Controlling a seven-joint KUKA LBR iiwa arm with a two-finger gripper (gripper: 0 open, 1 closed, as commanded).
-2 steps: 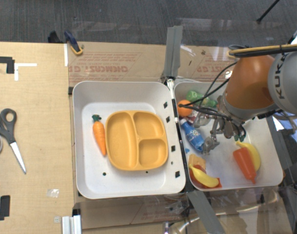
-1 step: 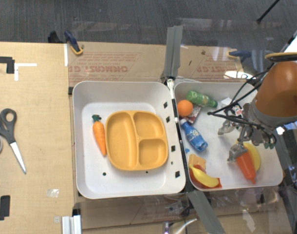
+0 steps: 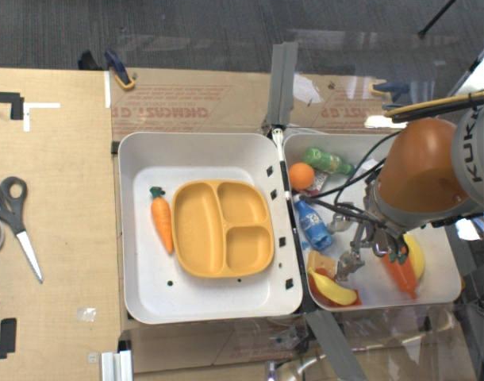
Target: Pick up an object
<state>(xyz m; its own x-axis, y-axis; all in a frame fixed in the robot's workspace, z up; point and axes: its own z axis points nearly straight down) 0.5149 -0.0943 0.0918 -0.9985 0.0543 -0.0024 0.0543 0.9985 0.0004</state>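
yellow divided tray (image 3: 223, 228), orange carrot (image 3: 162, 222), white bins (image 3: 131, 236)

The arm reaches in from the right, its orange band (image 3: 420, 173) bulging large above the wrist. Below the band the grey wrist narrows and points down and to the left, with dark cables looping along its left side. The gripper (image 3: 367, 254) hangs at the lower end, directly under the band. Two thin metal fingers (image 3: 351, 262) point downward, but whether they stand apart or closed cannot be made out from this angle.
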